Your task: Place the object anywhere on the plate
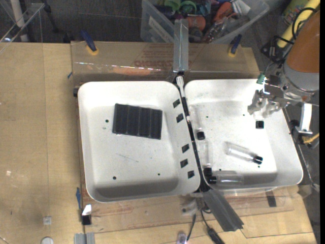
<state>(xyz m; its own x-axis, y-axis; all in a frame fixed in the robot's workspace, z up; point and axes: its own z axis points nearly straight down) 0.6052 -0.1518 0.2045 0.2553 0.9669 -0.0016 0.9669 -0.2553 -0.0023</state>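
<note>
The plate [137, 121] is a black ridged rectangle lying flat in the left bin [101, 182]. In the right bin [287, 174] a clear tube with a black cap [243, 153] lies on its side near the middle. A second clear tube with a black end [222, 177] rests along the front wall near the divider. A small black block [259, 124] sits on the bin floor just below my gripper [261, 105], which hangs over the right bin's far right part, well apart from the plate.
A central divider with black clips [184, 136] separates the bins. Another small dark piece [200, 134] lies beside the divider in the right bin. A clear crate of colourful toys [203, 6] stands behind the bench. The arm's orange band [304, 50] is at the right edge.
</note>
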